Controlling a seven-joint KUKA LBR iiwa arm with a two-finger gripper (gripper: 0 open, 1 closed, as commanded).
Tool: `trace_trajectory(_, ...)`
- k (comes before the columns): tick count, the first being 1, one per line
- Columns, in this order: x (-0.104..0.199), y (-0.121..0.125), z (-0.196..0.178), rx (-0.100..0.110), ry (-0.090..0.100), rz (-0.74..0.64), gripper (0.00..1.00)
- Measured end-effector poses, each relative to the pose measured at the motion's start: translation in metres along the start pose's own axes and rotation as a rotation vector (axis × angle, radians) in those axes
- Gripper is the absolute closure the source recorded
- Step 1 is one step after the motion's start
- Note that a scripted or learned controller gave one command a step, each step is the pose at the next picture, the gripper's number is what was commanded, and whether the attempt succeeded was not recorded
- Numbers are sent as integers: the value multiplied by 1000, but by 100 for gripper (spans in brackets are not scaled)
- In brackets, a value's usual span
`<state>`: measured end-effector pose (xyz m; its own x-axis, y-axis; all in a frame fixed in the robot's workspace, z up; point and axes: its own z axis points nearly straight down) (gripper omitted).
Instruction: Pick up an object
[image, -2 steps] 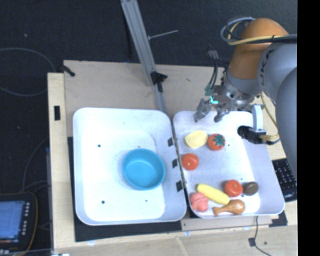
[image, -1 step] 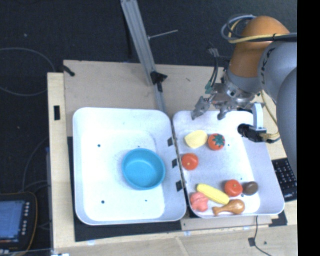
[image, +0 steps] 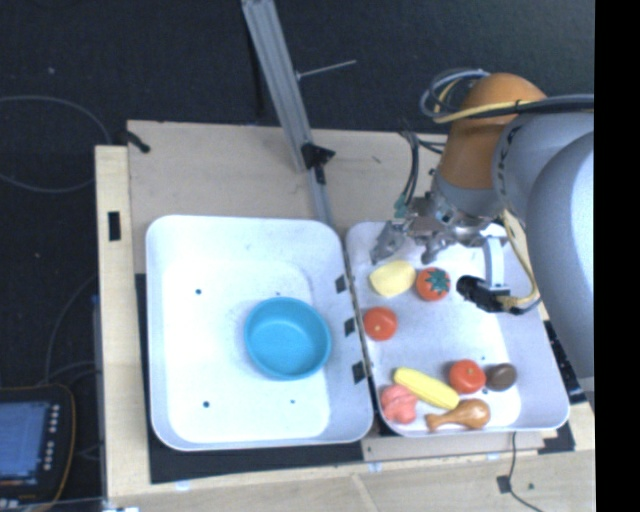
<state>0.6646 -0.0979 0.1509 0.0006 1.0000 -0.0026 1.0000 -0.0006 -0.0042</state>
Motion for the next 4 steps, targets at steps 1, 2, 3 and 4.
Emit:
trace_trajectory(1,-2,0,51,-3,0,3,0)
trace_trajectory(2,-2,2,35,-10,1,4,100)
trace_trajectory(3,0,-6,-23,-8,5,8,100)
trace_trajectory(4,7,0,-84,-10,5,-7,100)
